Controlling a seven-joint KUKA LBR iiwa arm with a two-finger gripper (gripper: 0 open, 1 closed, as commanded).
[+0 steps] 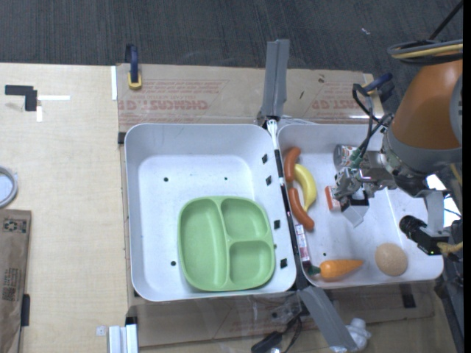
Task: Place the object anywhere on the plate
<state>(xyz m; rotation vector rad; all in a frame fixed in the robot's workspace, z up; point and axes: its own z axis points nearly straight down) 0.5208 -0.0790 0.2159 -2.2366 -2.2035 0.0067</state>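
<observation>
The KUKA arm (427, 116) reached in from the 3 o'clock side of the view, its orange band high at about 2 o'clock and its grey wrist angled down and toward 9 o'clock over the right bin (412, 271). The jaws hung low near the middle of that bin, tips pointing at the bin floor beside a small red-and-white item (335, 201) that lay just at their 8 o'clock edge. Cables and bracketry crowded the wrist, so whether the jaws stood wide or narrow could not be told, and nothing could be seen held between them.

Along the 9 o'clock wall of the right bin lay a toy banana (307, 186), flanked by two toy sausages, one (291, 163) at its 11 o'clock and the other (300, 209) at its 6 o'clock, both touching or nearly touching it. A toy carrot (340, 268) lay near the bin's 6 o'clock edge, and a round tan ball (391, 259) sat just at the carrot's 3 o'clock side, a little apart from it.

The green divided plate (227, 243) sat in the left bin (147, 197), toward that bin's 5 o'clock corner, with all three compartments bare. It was well apart from the jaws, at their 8 o'clock. Both bins rested on the table (59, 197).
</observation>
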